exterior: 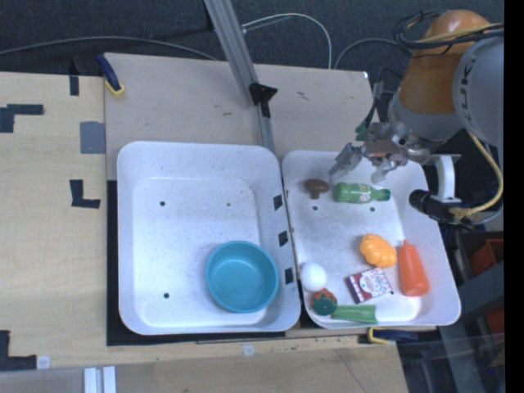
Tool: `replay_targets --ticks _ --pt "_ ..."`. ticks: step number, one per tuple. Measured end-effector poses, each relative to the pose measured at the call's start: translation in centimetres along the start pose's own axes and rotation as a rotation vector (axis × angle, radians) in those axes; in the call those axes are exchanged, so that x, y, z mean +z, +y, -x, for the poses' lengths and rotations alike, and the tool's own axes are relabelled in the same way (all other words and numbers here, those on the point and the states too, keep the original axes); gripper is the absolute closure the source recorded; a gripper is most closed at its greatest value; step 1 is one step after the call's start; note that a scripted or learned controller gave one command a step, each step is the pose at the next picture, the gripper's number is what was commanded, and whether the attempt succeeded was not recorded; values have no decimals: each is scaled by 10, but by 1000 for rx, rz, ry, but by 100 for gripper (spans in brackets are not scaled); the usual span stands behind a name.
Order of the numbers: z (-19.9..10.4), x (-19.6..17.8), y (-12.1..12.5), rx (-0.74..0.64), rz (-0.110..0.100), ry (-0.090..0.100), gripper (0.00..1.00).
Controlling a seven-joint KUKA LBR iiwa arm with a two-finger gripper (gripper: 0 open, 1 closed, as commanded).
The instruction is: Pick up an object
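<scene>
My gripper [363, 167] hangs over the far end of the right bin [340, 232], open, its two fingers spread with nothing between them. Just below it lies a green bottle [359, 192] on its side. A small brown mushroom-like piece [317, 187] sits to the bottle's left. Nearer the front lie an orange fruit [377, 250], an orange-red bottle [413, 269], a red and white packet [369, 285], a white egg [313, 275], a small red and green piece [323, 302] and a green vegetable [354, 313].
The left bin [164, 219] holds a blue bowl [241, 277] at its front right. A grey metal pole [237, 47] slants down to the bins' shared far edge. Cables run behind the bench.
</scene>
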State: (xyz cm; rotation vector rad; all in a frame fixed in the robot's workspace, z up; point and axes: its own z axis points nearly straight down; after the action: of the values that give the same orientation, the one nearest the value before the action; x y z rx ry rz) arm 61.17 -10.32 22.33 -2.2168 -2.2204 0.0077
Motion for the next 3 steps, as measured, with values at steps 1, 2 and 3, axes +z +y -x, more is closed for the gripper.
replay_targets --ticks 1,2,3 --pt "-2 46 5 0 0 0 0" --pt "-12 94 4 0 5 1 0" --pt "-13 85 4 -1 4 1 100"
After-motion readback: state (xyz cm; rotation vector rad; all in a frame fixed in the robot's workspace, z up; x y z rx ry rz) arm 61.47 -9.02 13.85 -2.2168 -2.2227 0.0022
